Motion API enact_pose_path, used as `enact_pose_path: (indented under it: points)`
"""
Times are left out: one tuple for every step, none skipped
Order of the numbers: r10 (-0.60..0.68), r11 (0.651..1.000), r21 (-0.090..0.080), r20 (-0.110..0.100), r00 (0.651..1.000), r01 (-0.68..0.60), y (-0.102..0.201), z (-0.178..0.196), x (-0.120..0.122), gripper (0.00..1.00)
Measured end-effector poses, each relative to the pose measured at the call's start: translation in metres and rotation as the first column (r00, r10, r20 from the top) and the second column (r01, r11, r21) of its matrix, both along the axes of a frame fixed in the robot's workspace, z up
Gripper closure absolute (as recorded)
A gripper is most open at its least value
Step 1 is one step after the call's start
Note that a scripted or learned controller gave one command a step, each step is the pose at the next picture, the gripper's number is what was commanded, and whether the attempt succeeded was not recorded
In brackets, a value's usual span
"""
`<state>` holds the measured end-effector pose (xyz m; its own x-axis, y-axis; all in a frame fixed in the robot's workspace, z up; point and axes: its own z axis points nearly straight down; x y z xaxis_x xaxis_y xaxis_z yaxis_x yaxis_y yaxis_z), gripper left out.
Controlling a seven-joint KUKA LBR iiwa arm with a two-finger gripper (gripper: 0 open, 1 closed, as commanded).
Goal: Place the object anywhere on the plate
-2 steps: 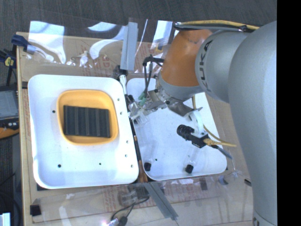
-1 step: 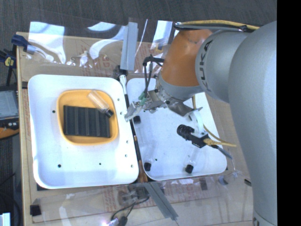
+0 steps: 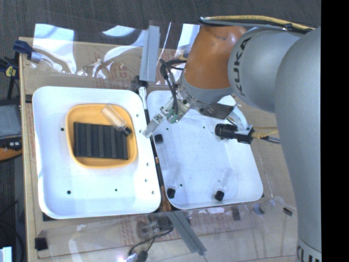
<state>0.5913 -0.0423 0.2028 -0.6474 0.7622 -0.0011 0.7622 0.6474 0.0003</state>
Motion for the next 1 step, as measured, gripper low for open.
enact_pose_path:
  points:
    - [0.224,0.975,-0.001,0.001,0.975,-0.224,-0.0303,-0.0106,0.0574,0.0]
